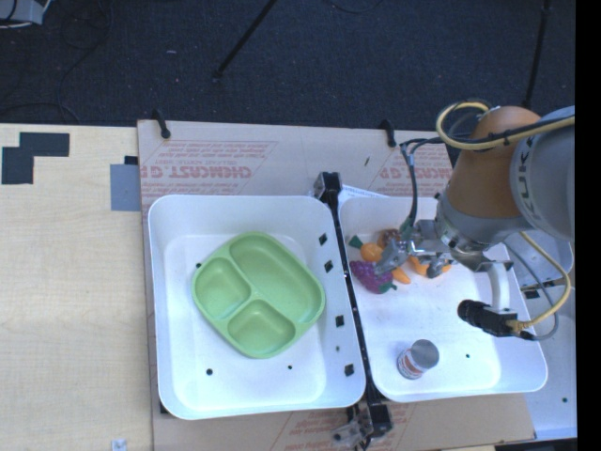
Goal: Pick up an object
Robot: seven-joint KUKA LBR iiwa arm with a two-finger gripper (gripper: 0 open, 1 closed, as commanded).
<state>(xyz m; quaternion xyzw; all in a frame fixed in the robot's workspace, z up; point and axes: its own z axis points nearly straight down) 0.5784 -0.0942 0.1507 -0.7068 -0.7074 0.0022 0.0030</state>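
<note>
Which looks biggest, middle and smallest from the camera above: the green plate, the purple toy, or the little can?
1. Green plate, by far the biggest.
2 and 3. Little can and purple toy look about alike, and the toy is partly hidden by the gripper, so I won't rank them.

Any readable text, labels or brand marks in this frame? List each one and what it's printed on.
Red print on the cardboard sheet behind the bins: appears upside down and too blurred to read reliably.
Red print on the cardboard's front edge: too faint to read.
Label on the small can in the right bin: too small to read.

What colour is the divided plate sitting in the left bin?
Light green: the three-compartment plastic plate shows clearly in the camera view.
</note>
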